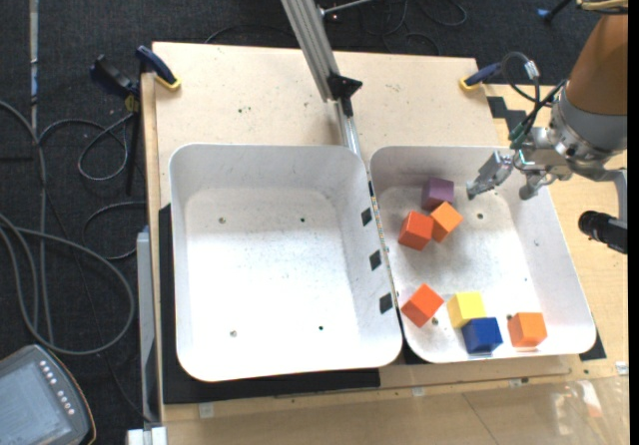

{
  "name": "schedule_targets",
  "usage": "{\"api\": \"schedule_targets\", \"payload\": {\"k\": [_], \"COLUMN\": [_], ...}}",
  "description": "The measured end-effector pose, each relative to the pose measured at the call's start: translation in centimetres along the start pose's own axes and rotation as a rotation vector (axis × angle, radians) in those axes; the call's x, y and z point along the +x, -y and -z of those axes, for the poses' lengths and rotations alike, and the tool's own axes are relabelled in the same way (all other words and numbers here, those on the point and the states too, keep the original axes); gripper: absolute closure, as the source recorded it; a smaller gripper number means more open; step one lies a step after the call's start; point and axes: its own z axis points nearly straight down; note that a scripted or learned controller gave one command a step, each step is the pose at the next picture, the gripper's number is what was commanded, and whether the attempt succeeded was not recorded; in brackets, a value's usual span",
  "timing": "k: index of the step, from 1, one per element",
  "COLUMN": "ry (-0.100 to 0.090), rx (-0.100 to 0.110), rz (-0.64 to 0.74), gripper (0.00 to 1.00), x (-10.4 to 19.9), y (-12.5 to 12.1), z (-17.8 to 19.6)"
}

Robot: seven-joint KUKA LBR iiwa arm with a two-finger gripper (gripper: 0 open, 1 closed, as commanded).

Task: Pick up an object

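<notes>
Gripper [507, 177] hovers over right bin [559, 243] upper rim, jaws spread, grasping nothing. Purple cube [437, 193] lies just left of jaws, apart, orange cubes [430, 225] below it.

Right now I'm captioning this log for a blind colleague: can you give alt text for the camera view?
A grey robot arm reaches in from the right, its hand hovering over the far side of the right bin, which holds seven small cubes: one purple, four orange, one yellow, one blue. The left bin sits beside it on a wooden bench.
</notes>
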Motion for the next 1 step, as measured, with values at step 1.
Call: {"api": "schedule_targets", "payload": {"k": [1], "ry": [0.001], "rx": [-0.003], "rz": [0.0], "gripper": [0.0], "x": [-0.01], "y": [-0.07], "z": [0.19]}}
